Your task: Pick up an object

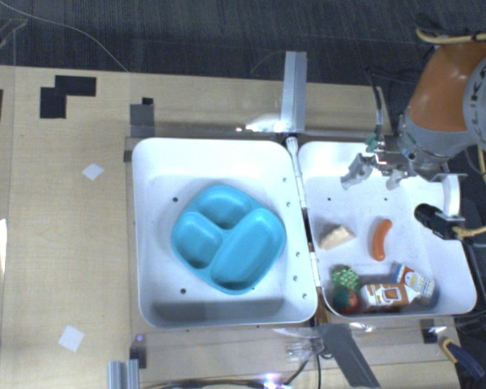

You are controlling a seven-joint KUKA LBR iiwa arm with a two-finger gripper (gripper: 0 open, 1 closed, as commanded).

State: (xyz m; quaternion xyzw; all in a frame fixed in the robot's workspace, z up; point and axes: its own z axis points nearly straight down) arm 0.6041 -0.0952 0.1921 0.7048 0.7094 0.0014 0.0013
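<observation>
White plastic, shallow, square: two bins are counted, the left bin (146, 217) and the right bin (462, 290), set side by side and touching along a central divider.

One grey arm with an orange band (445, 96) is entered from the right. One two-finger gripper (374, 171) is carried above the far part of the right bin; its fingers are seen spread apart, with nothing between them.

One turquoise plastic compartment tray (228, 237) is held in the left bin, three hollows counted.

In the right bin, candidates for picking are listed:
- one small orange-and-white juice carton (397, 292), lying flat at the near wall;
- one red-orange sausage-shaped toy (380, 239), mid-bin;
- one pale beige wedge (337, 237), just beside the divider;
- one green-and-red lumpy toy (345, 286), touching the carton.

Risks judged: the gripper is well apart from every item, so a descent here would likely close on bare floor. The wedge may be blocked by the divider; the carton and lumpy toy, being crowded, may be nudged rather than grasped.
</observation>
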